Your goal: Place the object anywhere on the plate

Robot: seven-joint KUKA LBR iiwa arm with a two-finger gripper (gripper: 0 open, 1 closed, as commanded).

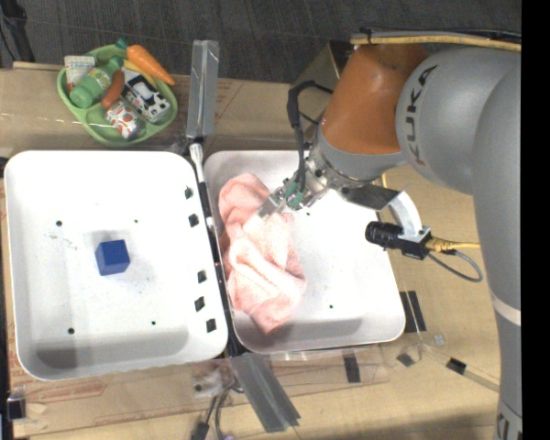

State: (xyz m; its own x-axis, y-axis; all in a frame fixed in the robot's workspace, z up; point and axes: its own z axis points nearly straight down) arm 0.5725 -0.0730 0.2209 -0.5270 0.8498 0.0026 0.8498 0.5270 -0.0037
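Observation:
A crumpled pink cloth (259,257) lies along the left side of the right bin (357,282). My gripper (286,200) hangs at the cloth's upper right edge, touching or just above it, under the grey arm with the orange band (371,99). A small blue cube (113,256) sits alone on the floor of the left bin (64,218), far from the gripper.
A green bowl (92,128) holding toy food, among it a carrot, stands on the bench behind the left bin. A raised divider with black clips (204,246) separates the bins. A black cable plug (396,236) juts over the right bin's right side.

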